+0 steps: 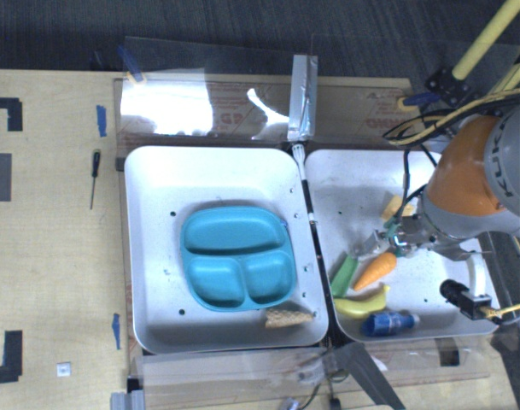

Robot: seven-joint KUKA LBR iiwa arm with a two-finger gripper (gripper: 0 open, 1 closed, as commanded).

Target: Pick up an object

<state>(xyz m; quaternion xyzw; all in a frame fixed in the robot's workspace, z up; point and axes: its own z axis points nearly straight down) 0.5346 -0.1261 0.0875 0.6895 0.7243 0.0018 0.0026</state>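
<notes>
Gripper [394,239] down in right bin [345,178] at carrot [375,270]; can't tell grip state, so pick unconfirmed, lift still to do.

Orange carrot [377,269] lies tilted in right bin [345,173].

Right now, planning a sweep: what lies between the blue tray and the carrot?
In the camera view: the bins' divider and a green vegetable lie between blue tray and carrot.

— What sits on the surface [46,254]?
— Two white bins, side by side and touching: the left bin [148,229] and the right bin [345,178].
— Anything else?
— A small screwdriver [94,176], left of the bins.
</notes>
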